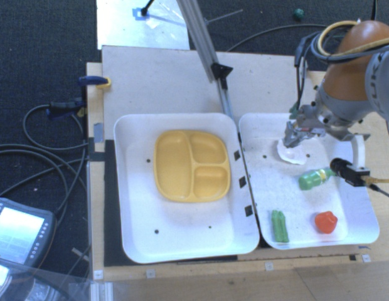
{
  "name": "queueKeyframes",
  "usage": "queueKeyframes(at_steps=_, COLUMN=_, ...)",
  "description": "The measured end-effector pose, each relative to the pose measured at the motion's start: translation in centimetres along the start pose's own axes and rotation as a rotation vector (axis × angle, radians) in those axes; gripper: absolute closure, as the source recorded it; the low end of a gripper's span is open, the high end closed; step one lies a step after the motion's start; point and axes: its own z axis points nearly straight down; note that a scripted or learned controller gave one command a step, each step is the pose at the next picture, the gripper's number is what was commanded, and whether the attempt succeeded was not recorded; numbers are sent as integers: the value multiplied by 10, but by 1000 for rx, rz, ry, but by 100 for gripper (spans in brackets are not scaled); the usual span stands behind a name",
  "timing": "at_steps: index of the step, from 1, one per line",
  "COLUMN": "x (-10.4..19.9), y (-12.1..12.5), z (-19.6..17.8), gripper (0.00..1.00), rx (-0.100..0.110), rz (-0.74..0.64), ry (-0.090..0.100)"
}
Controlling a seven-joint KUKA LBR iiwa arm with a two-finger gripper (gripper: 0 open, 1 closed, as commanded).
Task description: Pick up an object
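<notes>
My gripper [293,137] sits low over the white piece [291,153] in the right bin [370,231]; I cannot tell its state. That flat piece could slip, and 1 bottle [315,179] nearby could get knocked.

A flat, pale wooden bench [163,83] holds two shallow white plastic bins side by side, touching along their inner edges. The left white bin [135,231] and the right white bin [257,130] sit toward the near side of the bench top. A blue and yellow clamp [96,81] grips the bench's left edge, and a thin grey metal pole [201,33] slants across its far part.
</notes>
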Motion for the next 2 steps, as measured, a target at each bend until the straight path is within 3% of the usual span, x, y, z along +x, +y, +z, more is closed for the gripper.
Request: queueKeyframes(at_steps=2, x=110, y=13, z=-25, gripper=100, rx=1, rz=-5, ry=3)
